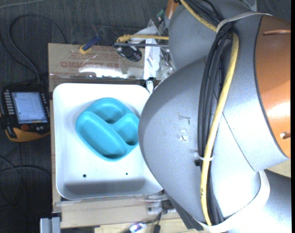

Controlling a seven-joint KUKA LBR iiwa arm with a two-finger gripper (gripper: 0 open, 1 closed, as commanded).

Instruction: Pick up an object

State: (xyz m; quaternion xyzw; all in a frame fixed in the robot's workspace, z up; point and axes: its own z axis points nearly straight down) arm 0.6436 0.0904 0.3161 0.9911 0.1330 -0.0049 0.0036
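A light blue, three-lobed divided dish lies in the middle of the white bin on the left. Its right edge slips under the big grey arm, which covers the right half of the view. The gripper itself is hidden behind the arm's body.
A brown cardboard sheet with plastic wrap lies behind the bin, with a black part and a blue clip on it. A teach pendant rests on the dark floor to the left. Cables run down the arm.
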